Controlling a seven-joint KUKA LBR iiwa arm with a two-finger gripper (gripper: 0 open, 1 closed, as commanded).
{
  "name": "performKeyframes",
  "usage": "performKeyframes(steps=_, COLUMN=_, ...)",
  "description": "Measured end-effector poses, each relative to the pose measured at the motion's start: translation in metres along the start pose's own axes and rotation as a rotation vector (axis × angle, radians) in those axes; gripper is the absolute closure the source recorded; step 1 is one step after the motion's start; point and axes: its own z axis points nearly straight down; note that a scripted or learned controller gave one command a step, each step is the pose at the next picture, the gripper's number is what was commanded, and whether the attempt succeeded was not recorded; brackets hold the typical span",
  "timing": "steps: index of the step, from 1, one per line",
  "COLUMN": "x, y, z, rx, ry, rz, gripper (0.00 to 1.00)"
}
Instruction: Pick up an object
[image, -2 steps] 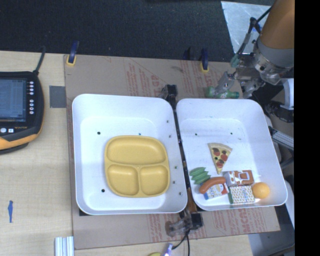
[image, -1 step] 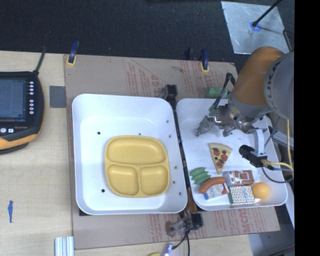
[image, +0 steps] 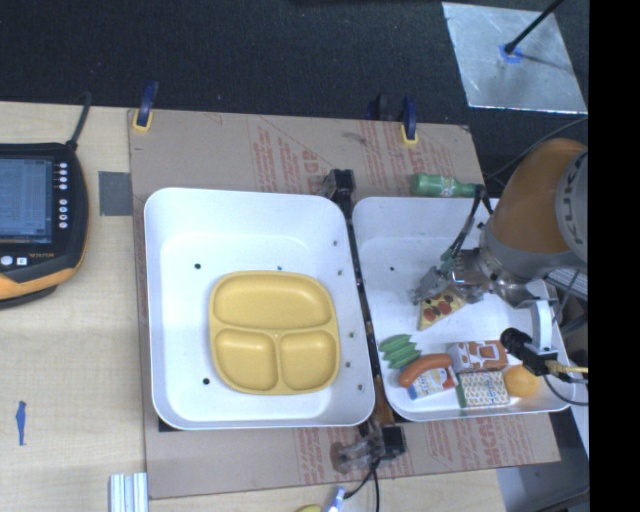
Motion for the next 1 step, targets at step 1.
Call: performKeyframes(steps=1, x=-0.0001, y=0.0011, z=-0.0116, rx=0.0, ry=0.001, rz=-0.004, gripper=1.0)
